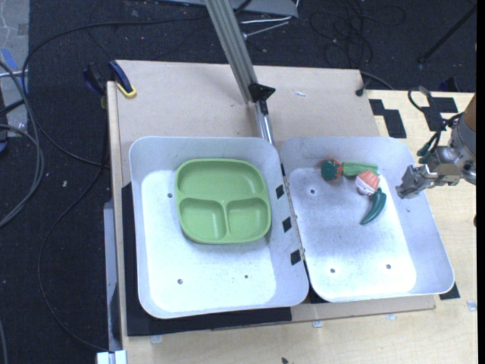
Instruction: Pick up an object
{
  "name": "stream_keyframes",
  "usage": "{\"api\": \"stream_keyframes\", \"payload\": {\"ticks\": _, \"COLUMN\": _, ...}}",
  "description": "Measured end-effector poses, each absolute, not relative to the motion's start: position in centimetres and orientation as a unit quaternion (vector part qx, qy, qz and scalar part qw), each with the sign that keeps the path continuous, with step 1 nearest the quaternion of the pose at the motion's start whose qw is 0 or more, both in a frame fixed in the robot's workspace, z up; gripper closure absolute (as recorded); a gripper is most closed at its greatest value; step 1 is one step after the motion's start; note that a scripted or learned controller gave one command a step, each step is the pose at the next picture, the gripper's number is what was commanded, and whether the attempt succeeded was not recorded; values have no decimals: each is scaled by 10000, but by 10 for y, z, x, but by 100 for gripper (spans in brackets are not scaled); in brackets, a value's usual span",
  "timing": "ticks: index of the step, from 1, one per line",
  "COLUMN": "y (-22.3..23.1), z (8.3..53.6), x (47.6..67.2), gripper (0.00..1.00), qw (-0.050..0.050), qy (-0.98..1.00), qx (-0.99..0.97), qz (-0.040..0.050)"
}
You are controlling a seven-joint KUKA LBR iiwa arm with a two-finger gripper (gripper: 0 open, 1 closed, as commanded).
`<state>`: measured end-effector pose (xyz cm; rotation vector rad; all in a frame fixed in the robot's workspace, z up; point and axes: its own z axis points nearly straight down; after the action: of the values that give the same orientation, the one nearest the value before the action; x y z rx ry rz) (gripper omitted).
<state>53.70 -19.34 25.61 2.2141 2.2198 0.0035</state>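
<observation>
Several small toys lie near the far edge of the right bin (394, 268): a teal and brown piece (330, 171), a green strip (360, 169), an orange and white piece (367, 180) and a dark green pepper-shaped piece (374, 207). My gripper (411, 183) hangs at the right bin's right rim, to the right of the toys and apart from them. Nothing shows between its fingers.
The left bin (159, 279) holds a green divided plate (223, 201). A slanted metal pole (235, 44) rises from between the bins at the back. Cables lie on the dark floor around the bench.
</observation>
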Motion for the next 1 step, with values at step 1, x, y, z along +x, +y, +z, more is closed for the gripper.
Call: {"api": "stream_keyframes", "payload": {"ticks": 1, "y": -143, "z": 241, "x": 555, "gripper": 100, "qw": -7, "qy": 7095, "qx": 7047, "qz": 4}}
